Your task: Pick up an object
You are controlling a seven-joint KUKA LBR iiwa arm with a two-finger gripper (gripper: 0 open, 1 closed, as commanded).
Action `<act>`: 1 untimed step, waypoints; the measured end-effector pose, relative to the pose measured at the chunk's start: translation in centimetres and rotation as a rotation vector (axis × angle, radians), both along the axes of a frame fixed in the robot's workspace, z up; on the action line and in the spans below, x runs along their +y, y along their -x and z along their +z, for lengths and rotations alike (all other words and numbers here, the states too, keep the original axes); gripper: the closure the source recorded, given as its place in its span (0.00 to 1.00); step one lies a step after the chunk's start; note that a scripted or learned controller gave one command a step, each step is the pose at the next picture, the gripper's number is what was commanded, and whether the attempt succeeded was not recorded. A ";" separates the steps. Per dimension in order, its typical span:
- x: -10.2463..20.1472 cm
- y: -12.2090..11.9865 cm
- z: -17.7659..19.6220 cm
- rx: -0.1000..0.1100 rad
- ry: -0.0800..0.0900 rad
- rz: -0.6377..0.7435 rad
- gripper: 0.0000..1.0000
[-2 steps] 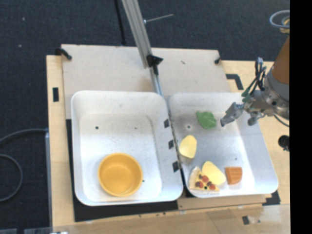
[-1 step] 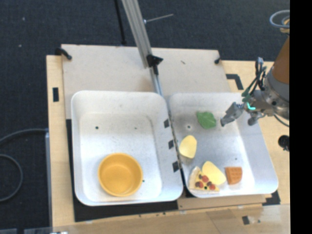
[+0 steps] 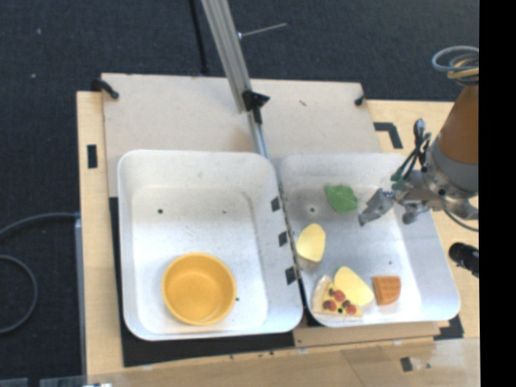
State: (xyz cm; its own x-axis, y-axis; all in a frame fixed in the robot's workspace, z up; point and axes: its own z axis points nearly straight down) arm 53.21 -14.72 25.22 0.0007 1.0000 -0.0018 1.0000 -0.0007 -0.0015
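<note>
**Gripper over the right bin, nothing between its fingers**

Hanging above the right bin (image 3: 419,297), the gripper (image 3: 393,207) sits near that bin's upper right part, with the grey arm and its orange band (image 3: 463,127) coming in from the right edge. Two grey fingers show, one (image 3: 374,209) pointing down-left, the other to its right; they stand apart, and nothing lies between them. Hand is spread and carries nothing.

Right bin contents:
- Green piece (image 3: 341,197), upper middle of the bin, just left of the gripper's near finger, not touching it as far as the view tells.
- Pale yellow piece (image 3: 311,242), by the bin's left wall, below and left of the green one.
- Yellow wedge (image 3: 353,286) near the front edge, lying partly over a flat pale piece with red spots (image 3: 334,301).
- Orange block (image 3: 387,289), just right of the wedge, near the front right corner.

Left bin (image 3: 153,176): a yellow bowl (image 3: 198,288), upright, in the front part, well apart from the gripper.

A metal pole (image 3: 228,43) slants from the top of the view down to the gap between the two bins. Both bins rest on a light wooden bench (image 3: 93,216).
</note>
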 end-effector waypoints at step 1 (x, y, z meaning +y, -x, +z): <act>0.9 0.1 -5.0 0.002 -0.001 0.000 0.00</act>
